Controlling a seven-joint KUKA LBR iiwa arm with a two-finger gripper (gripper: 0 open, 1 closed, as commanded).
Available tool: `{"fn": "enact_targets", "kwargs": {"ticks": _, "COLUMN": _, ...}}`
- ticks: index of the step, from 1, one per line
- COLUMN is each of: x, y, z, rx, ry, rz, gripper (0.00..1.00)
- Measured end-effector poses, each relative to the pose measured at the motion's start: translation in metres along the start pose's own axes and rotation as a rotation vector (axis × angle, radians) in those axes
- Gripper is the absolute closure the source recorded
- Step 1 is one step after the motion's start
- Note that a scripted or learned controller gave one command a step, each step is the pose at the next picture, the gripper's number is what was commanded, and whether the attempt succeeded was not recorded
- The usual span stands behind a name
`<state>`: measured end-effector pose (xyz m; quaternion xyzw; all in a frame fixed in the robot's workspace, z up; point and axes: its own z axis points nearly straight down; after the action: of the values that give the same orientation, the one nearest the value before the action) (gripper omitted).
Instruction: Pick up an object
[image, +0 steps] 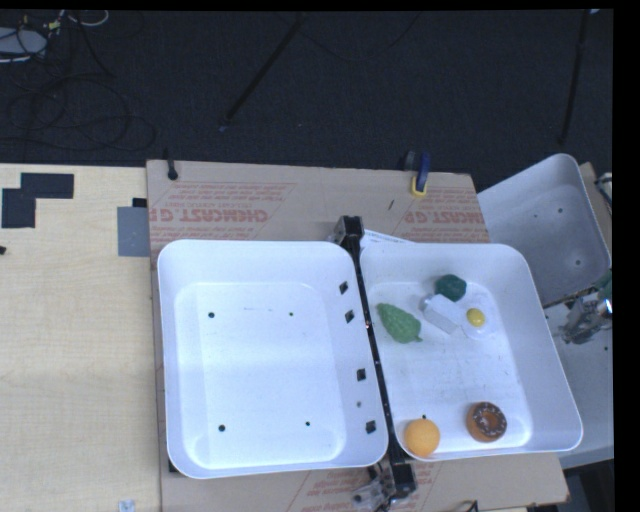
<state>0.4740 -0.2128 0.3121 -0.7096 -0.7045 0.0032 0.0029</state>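
The right white bin (540, 330) holds all the loose objects. A green leafy piece (398, 323) lies near its left wall. A dark green round piece (451, 288) sits toward the back. Right in front of it lie a pale white piece (438, 312) and a small yellow one (476, 318), close together. At the front edge an orange ball (421, 437) rests by the left corner, with a brown doughnut (487, 421) to its right.
The left white bin (170, 350) adjoins the right one along a black divider (365, 340). Both stand on cardboard (300, 205) with a clamp (419, 178) at its back edge. A grey metal plate (545, 215) and some metal hardware (585, 318) lie past the right bin.
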Motion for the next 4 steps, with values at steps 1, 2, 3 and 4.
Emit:
{"fn": "enact_targets", "kwargs": {"ticks": 1, "x": 0.001, "y": 0.0, "z": 0.136, "rx": 0.008, "ry": 0.007, "rz": -0.007, "gripper": 1.0}}
{"fn": "enact_targets", "kwargs": {"ticks": 2, "x": -0.002, "y": 0.003, "z": 0.018, "rx": -0.017, "ry": -0.003, "rz": -0.008, "gripper": 1.0}}
{"fn": "enact_targets", "kwargs": {"ticks": 3, "x": 0.043, "y": 0.008, "z": 0.162, "rx": 0.007, "ry": 0.008, "rz": -0.01, "gripper": 1.0}}
{"fn": "enact_targets", "kwargs": {"ticks": 4, "x": 0.039, "y": 0.009, "z": 0.154, "rx": -0.005, "ry": 0.002, "rz": -0.005, "gripper": 0.0}}
